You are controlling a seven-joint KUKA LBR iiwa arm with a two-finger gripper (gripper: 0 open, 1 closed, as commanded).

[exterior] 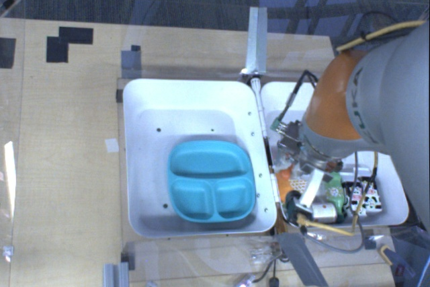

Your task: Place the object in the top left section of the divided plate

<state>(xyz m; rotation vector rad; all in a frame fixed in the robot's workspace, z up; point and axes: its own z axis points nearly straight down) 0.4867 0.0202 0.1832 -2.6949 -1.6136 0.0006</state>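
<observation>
Desk: pale wood desk (pixel 67 144) is carrying two shallow white bins side by side, with dark carpet and a loose cable running behind.
Left bin: left bin (pixel 144 111) is holding the blue divided plate (pixel 211 179), all three sections bare; the long section is sitting on the far side, two smaller ones nearer the camera.
Right bin: right bin (pixel 396 208) is holding a jumble of small things, including something orange (pixel 285 179), something green (pixel 334 186) and a printed card-like piece (pixel 366 198). Can't tell which one counts as the object.
Arm: grey arm (pixel 396 91) with the orange band is hanging low over that clutter.
End effector: end effector (pixel 310 193) is pointing down into the pile; honestly can't tell its state, too much is overlapping there.
Step, my guess: picking.
Tip: I'd be lifting straight up, clearing the wall between the bins, then lowering over the far-left part of the plate before letting go.
</observation>
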